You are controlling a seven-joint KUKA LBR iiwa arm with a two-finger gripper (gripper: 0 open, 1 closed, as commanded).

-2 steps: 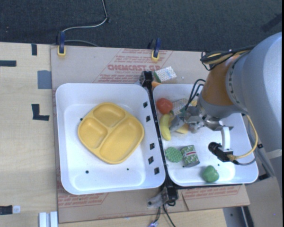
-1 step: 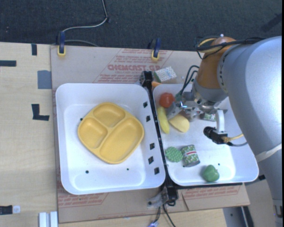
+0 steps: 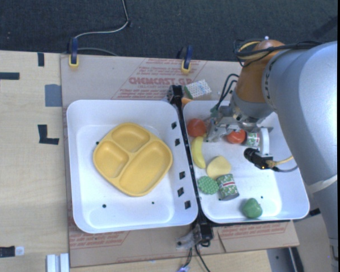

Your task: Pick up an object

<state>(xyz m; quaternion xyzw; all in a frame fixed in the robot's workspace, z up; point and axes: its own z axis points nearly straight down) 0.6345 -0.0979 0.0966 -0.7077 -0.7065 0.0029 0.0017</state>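
**A:** What is in the left bin point(image 3: 79, 169)?

**B:** A yellow plastic plate point(image 3: 133, 158), smooth and matte, with rounded corners and three moulded compartments. It lies tilted in plan, alone on the glossy white floor of the bin.

**A:** And the right bin point(image 3: 289, 200)?

**B:** Small toy-like pieces, mostly smooth plastic. A red tomato point(image 3: 195, 127) sits by the dividing wall, with a slim yellow banana point(image 3: 198, 152) just below it. Next comes a pale yellow lump point(image 3: 218, 166), rounded and soft-edged, then a flat green disc point(image 3: 207, 185) with a dotted texture. A small can point(image 3: 228, 187) lies tilted beside the disc, its label banded green, white and red; I cannot read the wording. A round green fruit point(image 3: 251, 208) rests near the front rim.

**A:** Where is the pincer?

**B:** The pincer point(image 3: 222, 130) hangs low over the upper part of the right bin, near the tomato, with a red object point(image 3: 236, 136) just beside it. Whether its grip is open, closed or around anything, I cannot tell.

**A:** Any writing?

**B:** The brown cardboard sheet point(image 3: 124, 78) on the desk point(image 3: 22, 169) carries red print that seems to begin "CHEMCAST", partly hidden. A small patterned packet point(image 3: 198, 88) lies on it.
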